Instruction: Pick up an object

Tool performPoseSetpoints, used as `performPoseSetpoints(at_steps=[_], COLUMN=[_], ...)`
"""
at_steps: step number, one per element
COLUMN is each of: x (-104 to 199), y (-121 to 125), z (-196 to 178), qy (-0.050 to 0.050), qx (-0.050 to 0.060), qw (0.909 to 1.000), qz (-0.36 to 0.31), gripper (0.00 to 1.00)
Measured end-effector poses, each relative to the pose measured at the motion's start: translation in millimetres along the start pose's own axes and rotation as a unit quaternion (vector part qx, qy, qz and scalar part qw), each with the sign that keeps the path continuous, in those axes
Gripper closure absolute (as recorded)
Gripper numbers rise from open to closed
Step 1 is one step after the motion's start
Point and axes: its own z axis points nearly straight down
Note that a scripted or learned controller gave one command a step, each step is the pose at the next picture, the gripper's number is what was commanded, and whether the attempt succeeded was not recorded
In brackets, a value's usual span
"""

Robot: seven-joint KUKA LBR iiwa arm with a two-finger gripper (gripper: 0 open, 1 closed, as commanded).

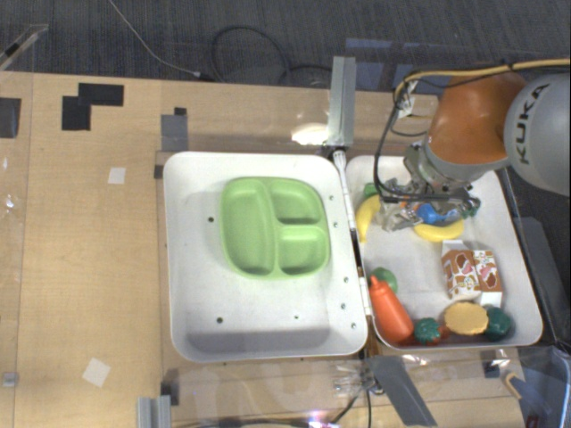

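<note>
The gripper (426, 210) is hanging right over the banana (401, 225) in the right bin (526, 266). The banana curves left-to-right just under it. Honestly can't tell its state from here.

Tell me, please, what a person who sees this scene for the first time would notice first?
Probably the bright green divided plate, which lies alone in the middle of the left bin. Next, the grey arm with its orange band reaches over the right bin, with the gripper low over a yellow banana. A toy carrot lies near the front.
</note>
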Motion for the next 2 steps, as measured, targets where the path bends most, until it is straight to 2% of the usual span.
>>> performPoseSetpoints(at_steps=[1,2], x=[-39,-8], y=[-6,-60], z=[-141,-25], qy=[0.003,0.008], qx=[-0.002,-0.007], qw=[0.9955,0.9762], qz=[-0.095,-0.217], gripper=[1.0,1.0])
